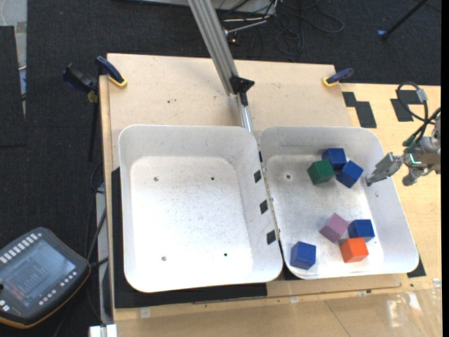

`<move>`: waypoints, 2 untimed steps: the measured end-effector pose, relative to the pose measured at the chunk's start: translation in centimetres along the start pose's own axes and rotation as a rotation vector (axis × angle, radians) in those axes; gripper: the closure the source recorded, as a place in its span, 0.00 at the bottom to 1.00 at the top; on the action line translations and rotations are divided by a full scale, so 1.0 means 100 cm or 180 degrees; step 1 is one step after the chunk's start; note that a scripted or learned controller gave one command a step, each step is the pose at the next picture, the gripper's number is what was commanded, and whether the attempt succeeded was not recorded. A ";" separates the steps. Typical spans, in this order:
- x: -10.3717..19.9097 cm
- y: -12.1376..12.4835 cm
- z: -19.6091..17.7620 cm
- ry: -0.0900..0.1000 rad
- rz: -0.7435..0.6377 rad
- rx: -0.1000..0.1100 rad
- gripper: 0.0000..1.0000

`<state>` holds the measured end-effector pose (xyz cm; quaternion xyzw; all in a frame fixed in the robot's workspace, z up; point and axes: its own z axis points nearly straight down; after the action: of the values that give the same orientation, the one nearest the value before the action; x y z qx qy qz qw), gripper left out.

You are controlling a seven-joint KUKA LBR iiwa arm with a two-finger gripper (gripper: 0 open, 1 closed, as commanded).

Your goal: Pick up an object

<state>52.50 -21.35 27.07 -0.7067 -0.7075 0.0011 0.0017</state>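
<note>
The right bin (302,209) holds several cubes. A green cube (320,172) sits against two blue cubes (335,157) (349,173) near the bin's back. Toward the front lie a purple cube (334,227), a blue cube (361,229) and an orange-red cube (353,249) bunched together. Another blue cube (303,255) rests alone at the front left. My gripper (390,178) hangs over the bin's right rim, just right of the back cluster, open with nothing between its fingers.
The left bin (189,202) adjoins the right one. A slanted metal pole (214,34) ends at the bins' back junction. Clamps (112,72) (338,77) grip the bench's back corners. A teach pendant (31,276) lies at the bottom left.
</note>
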 end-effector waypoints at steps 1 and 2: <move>0.000 0.001 -0.002 -0.0005 -0.0002 -0.0014 0.00; 0.010 0.002 0.047 0.0001 0.0003 0.0002 0.00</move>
<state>52.66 -20.34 22.38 -0.7070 -0.7072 0.0012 0.0021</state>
